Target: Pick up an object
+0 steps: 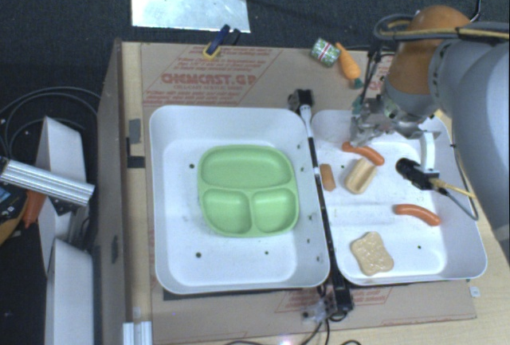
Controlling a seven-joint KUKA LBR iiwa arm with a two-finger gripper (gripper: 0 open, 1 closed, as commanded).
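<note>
Where tool (368, 128) hangs over far end of right bin (434, 252), cannot tell if clenched or released. Sausage (363, 153) just beside it, roll (358, 174) next, second sausage (416, 213) and cracker (372, 252) nearer front. Green plate (249, 190) in left bin (179, 248).

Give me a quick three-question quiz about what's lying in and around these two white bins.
1. True or false: the green plate lies in the bin farther from the arm.
2. What lies nearest the gripper? A) biscuit B) sausage C) green plate
3. Which vegetable lies on the cardboard, outside both bins?
Key: 1 true; 2 B; 3 the carrot.
</note>
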